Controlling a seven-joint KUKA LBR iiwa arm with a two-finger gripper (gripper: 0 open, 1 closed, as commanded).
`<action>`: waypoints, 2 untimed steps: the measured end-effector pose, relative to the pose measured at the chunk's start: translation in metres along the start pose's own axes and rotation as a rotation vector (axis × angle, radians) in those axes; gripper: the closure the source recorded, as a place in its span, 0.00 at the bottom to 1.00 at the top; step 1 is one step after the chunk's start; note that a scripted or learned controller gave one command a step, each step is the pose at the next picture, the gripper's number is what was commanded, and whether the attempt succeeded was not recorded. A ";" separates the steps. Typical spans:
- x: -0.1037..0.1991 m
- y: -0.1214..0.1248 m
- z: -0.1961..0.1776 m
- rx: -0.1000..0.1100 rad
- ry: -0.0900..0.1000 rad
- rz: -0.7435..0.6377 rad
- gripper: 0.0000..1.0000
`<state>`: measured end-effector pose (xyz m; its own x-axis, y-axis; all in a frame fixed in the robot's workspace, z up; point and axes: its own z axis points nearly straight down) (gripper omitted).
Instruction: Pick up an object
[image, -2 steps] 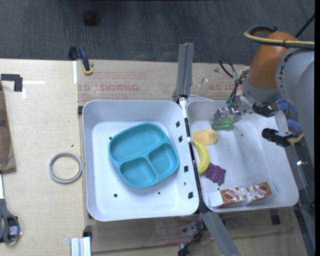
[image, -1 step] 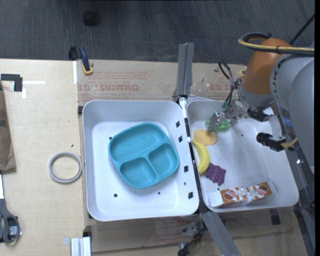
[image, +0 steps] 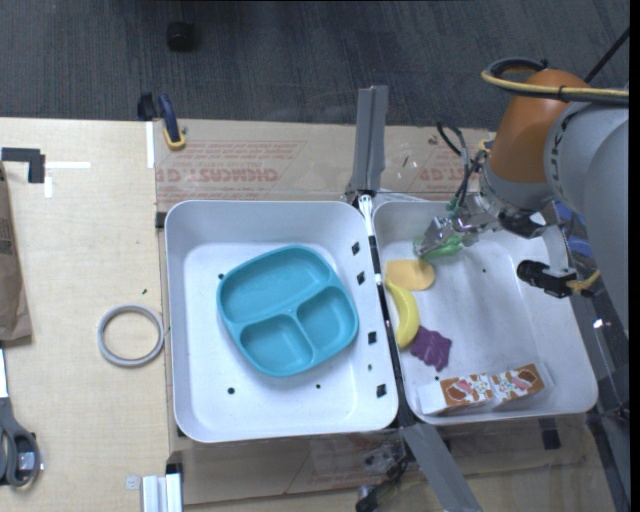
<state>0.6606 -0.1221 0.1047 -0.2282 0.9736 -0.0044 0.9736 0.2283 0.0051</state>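
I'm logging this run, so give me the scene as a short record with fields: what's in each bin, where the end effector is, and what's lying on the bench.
left bin: blue divided plate
right bin: banana, yellow round piece, purple toy, snack box
end effector: over the right bin's far left corner, just above the yellow round piece, something green at its tip
grasp: cannot tell
bench, left of bins: tape ring, scissors
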 end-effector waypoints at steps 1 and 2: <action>0.081 0.018 -0.088 0.005 0.003 0.137 1.00; 0.135 0.030 -0.092 0.008 0.002 0.337 1.00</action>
<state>0.6587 0.0167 0.1960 0.1062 0.9943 -0.0022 0.9943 -0.1062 -0.0017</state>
